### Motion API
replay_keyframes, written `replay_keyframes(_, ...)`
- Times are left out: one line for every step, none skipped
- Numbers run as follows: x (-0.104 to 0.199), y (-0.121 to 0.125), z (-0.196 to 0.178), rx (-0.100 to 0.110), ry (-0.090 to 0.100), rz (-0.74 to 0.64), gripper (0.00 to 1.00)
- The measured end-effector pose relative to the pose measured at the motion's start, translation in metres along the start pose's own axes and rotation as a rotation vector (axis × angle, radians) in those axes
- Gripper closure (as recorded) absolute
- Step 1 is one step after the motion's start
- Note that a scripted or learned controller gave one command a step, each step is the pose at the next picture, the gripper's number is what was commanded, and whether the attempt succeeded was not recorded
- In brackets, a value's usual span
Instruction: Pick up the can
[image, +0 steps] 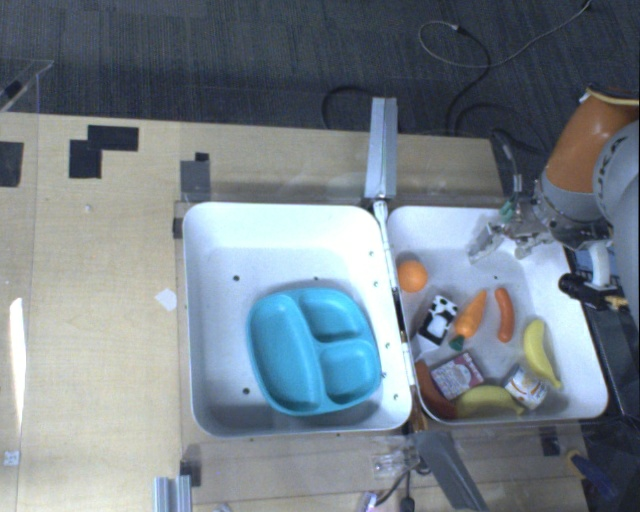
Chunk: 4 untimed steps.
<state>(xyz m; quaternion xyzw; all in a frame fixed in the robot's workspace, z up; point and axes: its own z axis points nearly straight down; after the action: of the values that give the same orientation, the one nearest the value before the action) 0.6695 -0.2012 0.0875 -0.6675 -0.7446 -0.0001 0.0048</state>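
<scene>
The can (526, 388) lies tipped in the right bin's (596, 402) near corner, just beside the yellow banana (540, 352), its long axis slanting across the corner. The gripper (505, 237) hovers near the far wall, well apart from the can; whether its fingers are spread, I cannot tell.

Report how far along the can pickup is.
Done: nothing yet; the can lies on its side at the near edge of the right bin, beside the bananas. In hand: the gripper hovers over the bin's far end, holding nothing. Left: move to the can, grasp, lift.
</scene>
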Motion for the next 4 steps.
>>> replay_keyframes(0.001, 0.001, -0.005, -0.010, -0.005, 0.161, 0.00)
replay_keyframes(0.011, -0.084, -0.001, -0.016, -0.008, 0.218, 0.00)
replay_keyframes(0.007, -0.018, -0.045, -0.015, -0.009, 0.225, 0.00)
replay_keyframes(0.020, -0.040, -0.094, -0.014, -0.007, 0.401, 0.00)
